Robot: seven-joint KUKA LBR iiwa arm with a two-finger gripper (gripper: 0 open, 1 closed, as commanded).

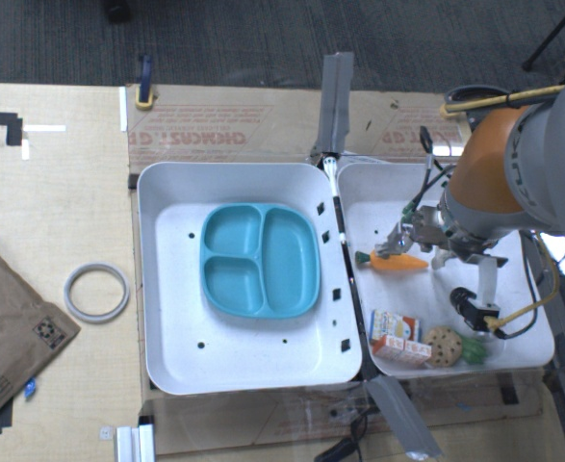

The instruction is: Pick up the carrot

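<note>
Landmark: right bin (513, 354), white, shallow, on the table (41, 210). At its near rim lie a small carton (396, 337), a cookie (443, 346) and a green item (474, 350), packed close together. Toward the bin's middle, near its left wall, lies the carrot (398, 264): orange, on its side, long axis running left–right, green stub at the end toward the wall. Pincer (395, 246) sits directly over the carrot's left half, at or touching it; whether it is released or clenched I cannot tell, and the carrot is not visibly between the tips. Judgement: toy carrot, light, stiff, smooth and tapered, so likely to roll or squirt out; best taken across the thick mid-body, jaws square to the long axis. Room: the left wall is close to the stub end, so little margin there; open floor lies on the far side of the carrot. Left of the landmark, the second bin (166, 287) carries a blue divided plate (261, 260).
</note>
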